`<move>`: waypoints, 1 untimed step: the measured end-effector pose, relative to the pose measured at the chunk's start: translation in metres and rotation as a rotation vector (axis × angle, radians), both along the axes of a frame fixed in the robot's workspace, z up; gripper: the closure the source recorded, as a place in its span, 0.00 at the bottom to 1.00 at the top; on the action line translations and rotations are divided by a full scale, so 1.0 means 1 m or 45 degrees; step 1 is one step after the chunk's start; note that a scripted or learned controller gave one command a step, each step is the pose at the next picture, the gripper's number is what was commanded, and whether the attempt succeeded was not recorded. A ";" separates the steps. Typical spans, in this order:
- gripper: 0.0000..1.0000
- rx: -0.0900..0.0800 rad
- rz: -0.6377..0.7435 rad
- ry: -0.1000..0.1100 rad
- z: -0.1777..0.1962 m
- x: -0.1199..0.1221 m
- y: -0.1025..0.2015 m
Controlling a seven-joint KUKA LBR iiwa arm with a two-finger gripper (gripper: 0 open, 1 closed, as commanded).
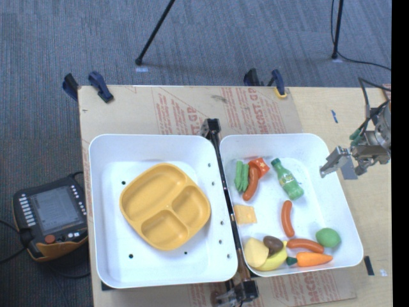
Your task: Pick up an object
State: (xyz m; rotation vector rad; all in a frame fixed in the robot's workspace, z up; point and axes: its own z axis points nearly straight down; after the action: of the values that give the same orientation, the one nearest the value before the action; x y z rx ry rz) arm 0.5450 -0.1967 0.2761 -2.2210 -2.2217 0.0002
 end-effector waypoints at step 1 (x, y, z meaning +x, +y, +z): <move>0.00 0.005 -0.001 0.009 -0.126 -0.043 0.034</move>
State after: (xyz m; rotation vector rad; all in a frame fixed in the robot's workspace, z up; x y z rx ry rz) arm 0.5022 -0.1623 0.1504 -2.2159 -2.2157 0.0040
